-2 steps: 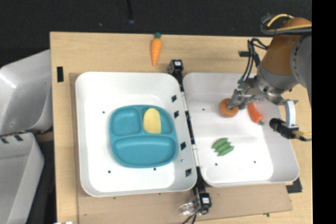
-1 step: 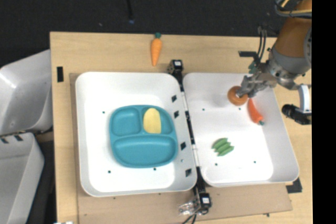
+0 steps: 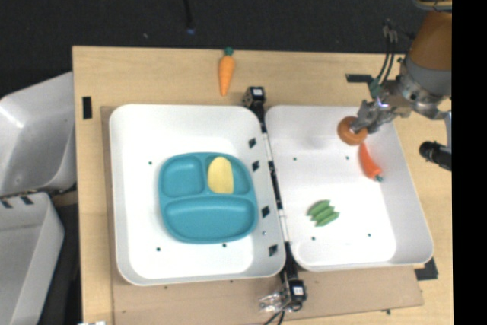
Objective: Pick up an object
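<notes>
Holding peas [image 3: 323, 212] (green): right bin [image 3: 403, 240]

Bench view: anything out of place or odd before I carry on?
One thing: a toy carrot lies on the bare bench behind the left bin, outside both bins. The rest sits inside them: the yellow piece in the teal divided plate, the green pods and an orange-red piece in the right bin.

Single fixed overhead view, slanted down over both bins [image 3: 122, 186]
</notes>
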`<state>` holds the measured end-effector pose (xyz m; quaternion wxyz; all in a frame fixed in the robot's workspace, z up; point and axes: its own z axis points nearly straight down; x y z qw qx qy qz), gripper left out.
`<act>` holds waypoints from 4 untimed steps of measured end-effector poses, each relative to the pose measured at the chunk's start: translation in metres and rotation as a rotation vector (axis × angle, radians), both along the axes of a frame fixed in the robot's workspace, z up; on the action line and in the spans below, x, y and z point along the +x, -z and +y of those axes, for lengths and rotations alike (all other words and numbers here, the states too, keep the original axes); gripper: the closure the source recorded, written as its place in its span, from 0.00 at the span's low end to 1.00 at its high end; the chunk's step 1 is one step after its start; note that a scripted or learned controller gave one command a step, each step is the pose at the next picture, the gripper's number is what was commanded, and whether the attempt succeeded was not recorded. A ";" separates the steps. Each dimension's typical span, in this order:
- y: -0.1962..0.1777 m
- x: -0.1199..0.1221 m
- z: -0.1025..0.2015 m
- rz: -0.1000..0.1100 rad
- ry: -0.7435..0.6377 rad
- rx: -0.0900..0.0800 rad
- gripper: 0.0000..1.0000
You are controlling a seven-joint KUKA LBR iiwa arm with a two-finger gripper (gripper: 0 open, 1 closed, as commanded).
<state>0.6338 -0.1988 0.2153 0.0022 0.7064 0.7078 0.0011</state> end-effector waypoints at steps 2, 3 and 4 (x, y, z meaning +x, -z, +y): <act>-0.009 -0.041 0.104 0.006 -0.004 0.002 1.00; -0.005 -0.063 0.157 0.006 -0.004 0.003 1.00; -0.022 -0.080 0.208 0.004 -0.004 0.003 1.00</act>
